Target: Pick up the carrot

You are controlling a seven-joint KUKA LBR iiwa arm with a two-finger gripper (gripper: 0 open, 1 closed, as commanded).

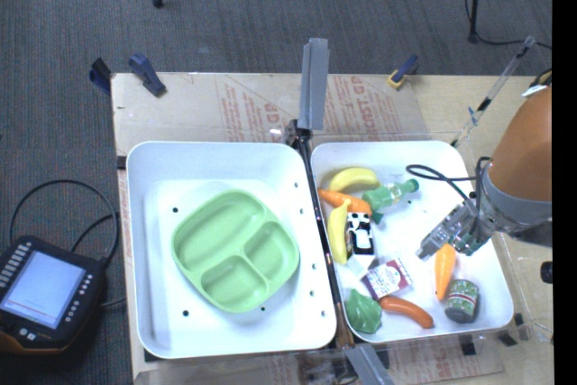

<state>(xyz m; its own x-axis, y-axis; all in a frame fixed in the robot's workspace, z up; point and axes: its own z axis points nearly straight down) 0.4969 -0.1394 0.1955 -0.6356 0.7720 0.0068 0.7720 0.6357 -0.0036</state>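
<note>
The carrot (444, 271) is a short tapered orange piece lying near the right wall of the right bin (469, 160), with its point toward the front. My gripper (451, 239) hangs directly over the carrot's thick upper end, at or very close to it. The grey arm with its orange band (527, 149) comes in from the right edge above it. Whether the carrot is held cannot be made out from this angle.
A small can (462, 300) stands just below the carrot, with an orange sausage-like piece (407, 311), a red packet (388, 278) and a green vegetable (362, 311) nearby. Two bananas (341, 228), a green bottle (389, 194) and another orange piece (343, 200) lie further left. A green divided plate (236, 250) sits in the left bin (144, 194).
</note>
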